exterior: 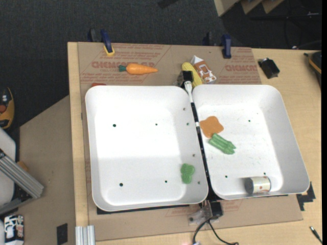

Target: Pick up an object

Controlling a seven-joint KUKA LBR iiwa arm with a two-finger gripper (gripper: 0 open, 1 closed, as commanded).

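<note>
The right bin holds a flat orange piece near its left wall, a green pod-shaped toy just below it, and a small silver can lying on its side near the front rim. In the left bin a small green toy lies by the front right corner.
On the cardboard behind the bins lie a toy carrot and a yellow and white package cluster. Two blue clamps hold the board's far edge. A black block sits at the back right.
</note>
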